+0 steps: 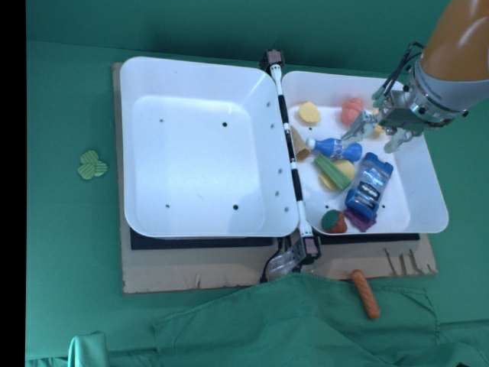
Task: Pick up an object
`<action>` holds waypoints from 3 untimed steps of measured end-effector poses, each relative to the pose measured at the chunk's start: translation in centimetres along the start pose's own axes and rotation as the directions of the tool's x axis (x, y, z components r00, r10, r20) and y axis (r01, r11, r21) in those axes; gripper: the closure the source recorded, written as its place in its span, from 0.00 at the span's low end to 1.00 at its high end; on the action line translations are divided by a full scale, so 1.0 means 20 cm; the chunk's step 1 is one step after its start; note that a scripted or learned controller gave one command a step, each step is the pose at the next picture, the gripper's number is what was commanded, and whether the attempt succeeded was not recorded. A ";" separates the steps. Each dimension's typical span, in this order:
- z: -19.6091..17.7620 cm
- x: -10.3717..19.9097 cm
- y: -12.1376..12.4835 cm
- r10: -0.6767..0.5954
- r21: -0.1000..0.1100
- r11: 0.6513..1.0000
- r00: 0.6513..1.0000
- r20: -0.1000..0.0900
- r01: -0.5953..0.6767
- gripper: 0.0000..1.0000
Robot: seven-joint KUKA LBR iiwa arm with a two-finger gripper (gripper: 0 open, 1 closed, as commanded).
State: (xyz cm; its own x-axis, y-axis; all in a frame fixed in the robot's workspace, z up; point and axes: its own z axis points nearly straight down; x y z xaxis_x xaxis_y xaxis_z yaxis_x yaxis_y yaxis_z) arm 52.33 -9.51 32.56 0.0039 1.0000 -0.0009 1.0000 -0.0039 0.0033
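Orange carrot [366, 293] lies outside right bin [428, 205].

I count two white bins [202, 75], one blue bottle [336, 148], one blue packet [369, 183], one strawberry [332, 221], and one orange sausage [366, 293] on the bench.
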 end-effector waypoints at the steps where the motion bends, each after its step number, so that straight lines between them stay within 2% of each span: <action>1: 0.52 -0.02 -0.02 0.001 0.011 1.000 1.000 -0.001 -0.001 0.00; 2: 0.71 -0.01 -0.16 0.001 -0.017 1.000 1.000 0.002 -0.001 0.00; 3: 0.64 -0.01 -0.15 0.003 -0.024 1.000 1.000 0.004 -0.003 1.00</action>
State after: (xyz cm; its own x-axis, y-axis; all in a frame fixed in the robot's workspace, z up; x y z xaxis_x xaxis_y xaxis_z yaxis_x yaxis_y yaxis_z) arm 49.45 -9.77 19.77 0.0073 1.0000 -0.0051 0.9996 -0.0072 0.0269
